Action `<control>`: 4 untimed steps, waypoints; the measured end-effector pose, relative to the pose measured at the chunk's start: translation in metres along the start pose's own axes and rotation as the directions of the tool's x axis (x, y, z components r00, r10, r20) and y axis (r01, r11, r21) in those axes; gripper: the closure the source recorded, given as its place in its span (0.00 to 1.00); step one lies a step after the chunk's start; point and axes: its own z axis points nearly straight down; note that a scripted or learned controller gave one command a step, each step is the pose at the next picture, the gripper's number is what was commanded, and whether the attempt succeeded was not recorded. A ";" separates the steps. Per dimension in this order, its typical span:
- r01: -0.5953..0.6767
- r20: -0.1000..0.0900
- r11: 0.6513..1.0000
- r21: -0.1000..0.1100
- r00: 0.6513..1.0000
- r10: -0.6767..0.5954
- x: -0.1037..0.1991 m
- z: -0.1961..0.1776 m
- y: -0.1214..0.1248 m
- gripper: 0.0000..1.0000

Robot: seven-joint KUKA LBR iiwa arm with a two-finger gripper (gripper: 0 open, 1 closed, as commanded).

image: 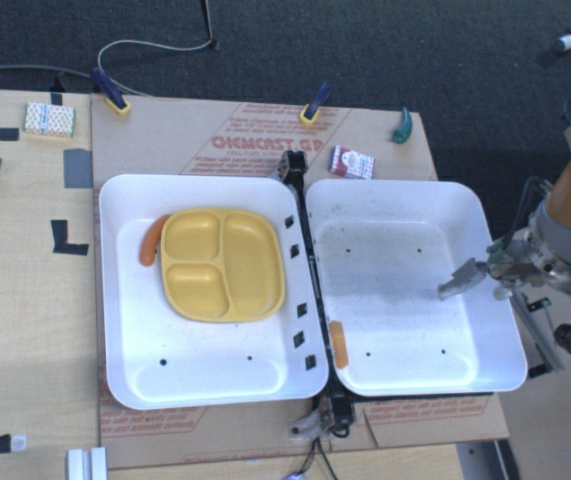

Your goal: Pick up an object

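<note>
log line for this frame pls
tool over right bin, near its right wall | holds nothing | hotdog right bin left edge | yellow plate left bin

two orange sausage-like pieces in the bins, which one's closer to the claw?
The orange piece at the right bin's lower-left edge, by the divider. The other lies in the left bin beside the yellow plate, farther from the claw.

arm (565,218): cut off at the right edge, mostly out of frame
gripper (462,282): small, fingers' gap too blurred to judge
orange sausage (150,240): partly hidden under the yellow plate (223,264)
</note>
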 end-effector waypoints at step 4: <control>0.001 0.001 1.000 -0.004 1.000 -0.001 0.107 0.118 0.088 0.00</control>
